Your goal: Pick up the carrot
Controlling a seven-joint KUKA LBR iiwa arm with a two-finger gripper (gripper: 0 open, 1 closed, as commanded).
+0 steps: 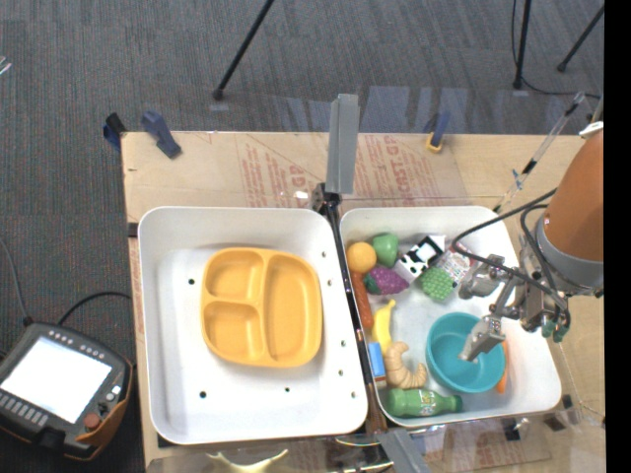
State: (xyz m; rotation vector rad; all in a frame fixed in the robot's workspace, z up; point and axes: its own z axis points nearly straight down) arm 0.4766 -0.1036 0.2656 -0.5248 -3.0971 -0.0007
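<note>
Two white bins sit side by side; we see the carrot along the right bin's left wall, partly covered by the banana and grapes. The gripper hangs over the teal bowl near the bin's front right corner; we cannot tell its opening.

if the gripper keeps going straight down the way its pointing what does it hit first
Most likely the teal bowl: the gripper hangs over it, pointing down into its hollow. Depth is hard to judge from this slanted view, so it may land on the rim rather than the inside.
</note>
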